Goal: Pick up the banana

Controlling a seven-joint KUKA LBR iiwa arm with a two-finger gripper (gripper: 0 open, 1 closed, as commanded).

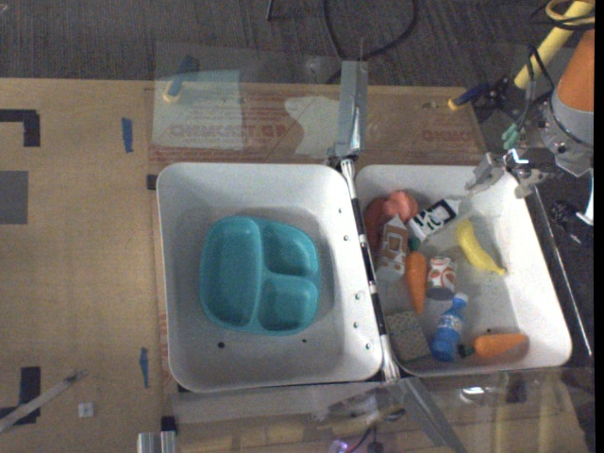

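Orange carrot (pixel 500 345) at btm of rt bin (pixel 545 281), banana (pixel 478 248) mid-bin, fingers (pixel 502 171) above rim, spread unclear.

arm: I see it cut off by the frame's right edge at upper right; just the orange band and grey wrist are inside.
end effector (pixel 505 170): blurred over the right bin's upper right rim; I cannot tell how its fingers stand.
small box (pixel 394 241): its printing is too small for me to read.
sponge (pixel 408 333): near the right bin's lower left, partly tucked under the blue bottle (pixel 449 327).
table (pixel 75 253): cut off at the left and bottom edges.
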